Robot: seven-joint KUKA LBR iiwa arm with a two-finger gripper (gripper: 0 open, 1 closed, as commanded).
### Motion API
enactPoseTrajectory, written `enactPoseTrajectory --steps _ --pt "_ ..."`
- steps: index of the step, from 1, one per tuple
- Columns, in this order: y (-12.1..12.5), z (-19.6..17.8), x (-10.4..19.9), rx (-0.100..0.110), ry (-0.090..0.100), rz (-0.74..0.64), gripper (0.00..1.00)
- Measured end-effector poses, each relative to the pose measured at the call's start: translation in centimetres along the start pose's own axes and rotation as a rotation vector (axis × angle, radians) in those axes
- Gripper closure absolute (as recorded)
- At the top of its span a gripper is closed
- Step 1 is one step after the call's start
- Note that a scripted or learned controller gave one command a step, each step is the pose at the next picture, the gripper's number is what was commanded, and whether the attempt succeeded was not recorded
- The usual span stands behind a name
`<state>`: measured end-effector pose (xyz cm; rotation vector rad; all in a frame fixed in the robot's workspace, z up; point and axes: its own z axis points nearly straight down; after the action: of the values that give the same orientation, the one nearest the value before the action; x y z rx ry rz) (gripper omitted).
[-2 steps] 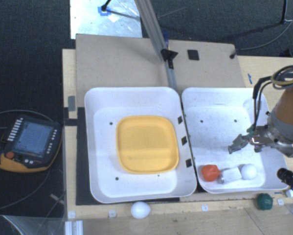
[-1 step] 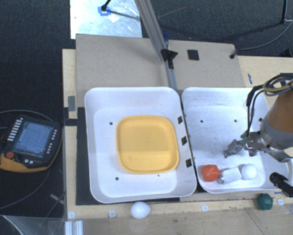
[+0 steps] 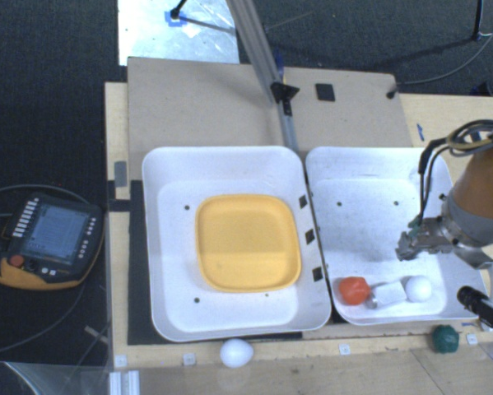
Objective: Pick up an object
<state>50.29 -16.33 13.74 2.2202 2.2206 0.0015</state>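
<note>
A grey and orange handheld control pendant (image 3: 44,241) was seen on the dark floor at the far left, outside the bench. A white egg-shaped object (image 3: 236,352) lay on the bench's near edge, just in front of the left shallow white bin (image 3: 168,220). In that left bin a square yellow plastic plate (image 3: 248,242) with rounded corners was set flat, roughly at the middle. A grey metal pole (image 3: 258,48) ran slantwise from the far side down to the seam between the two bins.

In the right shallow white bin (image 3: 353,196), three things were grouped along the near wall: a small red rounded object (image 3: 353,290), a white oblong piece (image 3: 387,293) just beside it, and a white ball (image 3: 418,287) touching that piece at the right. The two-finger gripper (image 3: 411,245) was held over the right part of this bin, a little farther back than the white ball and apart from it. Whether its fingers were spread or closed could not be told, and nothing was seen between them. A small dark green ball (image 3: 445,339) rested on the bench outside the right bin's near right corner.
</note>
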Motion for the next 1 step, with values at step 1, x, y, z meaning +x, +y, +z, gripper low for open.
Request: enactPoseTrajectory --steps 1 --pt "0.81 -5.56 0.72 -0.004 -0.001 -0.002 1.00"
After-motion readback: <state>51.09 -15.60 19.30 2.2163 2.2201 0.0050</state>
